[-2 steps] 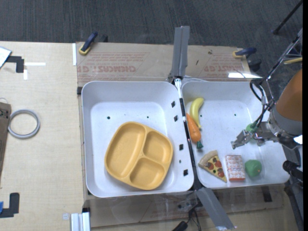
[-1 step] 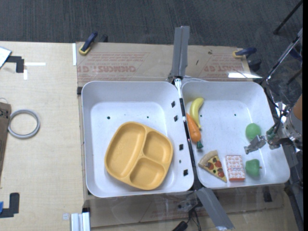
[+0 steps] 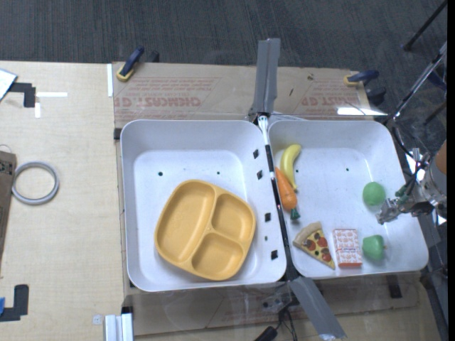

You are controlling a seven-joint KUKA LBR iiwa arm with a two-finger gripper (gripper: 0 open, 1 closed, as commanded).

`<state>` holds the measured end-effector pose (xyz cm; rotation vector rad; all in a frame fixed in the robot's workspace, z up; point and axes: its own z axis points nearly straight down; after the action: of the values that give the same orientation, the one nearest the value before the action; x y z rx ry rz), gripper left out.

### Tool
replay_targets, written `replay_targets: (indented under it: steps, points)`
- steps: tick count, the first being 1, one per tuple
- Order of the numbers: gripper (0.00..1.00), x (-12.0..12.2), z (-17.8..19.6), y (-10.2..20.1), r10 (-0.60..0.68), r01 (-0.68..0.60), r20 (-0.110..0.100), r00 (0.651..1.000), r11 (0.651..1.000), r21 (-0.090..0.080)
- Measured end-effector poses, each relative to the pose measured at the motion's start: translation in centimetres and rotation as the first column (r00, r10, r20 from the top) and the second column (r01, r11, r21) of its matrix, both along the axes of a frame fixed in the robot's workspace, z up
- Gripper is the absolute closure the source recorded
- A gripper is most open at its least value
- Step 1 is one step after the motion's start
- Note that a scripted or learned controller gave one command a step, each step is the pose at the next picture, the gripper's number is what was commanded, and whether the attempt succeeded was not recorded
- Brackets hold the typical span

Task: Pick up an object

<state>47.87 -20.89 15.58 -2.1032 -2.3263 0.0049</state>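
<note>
The right bin (image 3: 334,137) holds a yellow banana (image 3: 289,161), an orange carrot (image 3: 286,190), a pizza slice (image 3: 316,244), a red-and-white box (image 3: 347,248), a green ball (image 3: 374,194) and a second green piece (image 3: 373,246). My gripper (image 3: 391,210) reaches in over the right rim of this bin. It hangs just right of the green ball and above the second green piece. I see nothing held in it.
The left bin (image 3: 142,148) holds a yellow divided plate (image 3: 206,229). A roll of tape (image 3: 33,182) lies on the wooden bench at the far left. Cardboard (image 3: 185,91) with blue clamps lies behind the bins.
</note>
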Motion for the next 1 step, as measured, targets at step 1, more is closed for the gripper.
replay_targets:
  steps: [1]
  points:
    - [1.0,0.87,-3.05,-1.28,0.079,-0.079,0.0,0.997,0.997,0.001]
